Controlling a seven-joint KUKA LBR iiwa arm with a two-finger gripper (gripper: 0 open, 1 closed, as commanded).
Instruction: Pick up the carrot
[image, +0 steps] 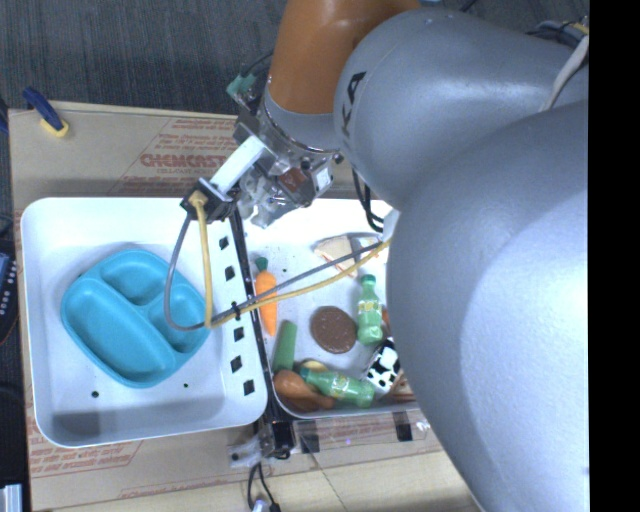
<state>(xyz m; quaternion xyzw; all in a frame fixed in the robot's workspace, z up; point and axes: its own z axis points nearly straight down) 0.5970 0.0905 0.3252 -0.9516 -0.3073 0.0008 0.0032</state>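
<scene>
The carrot is small and orange with a green top. It lies in the right bin close to the divider between the two bins, pointing toward the front. My gripper hangs above the back left part of that bin, a short way behind the carrot and apart from it. Nothing shows in its grasp. The grey arm with its orange band covers much of the right bin.
A blue divided tray lies in the left bin. Around the carrot are a green bottle, a brown disc, a green vegetable, a cow-patterned toy and more items at the front. Cables loop over the divider.
</scene>
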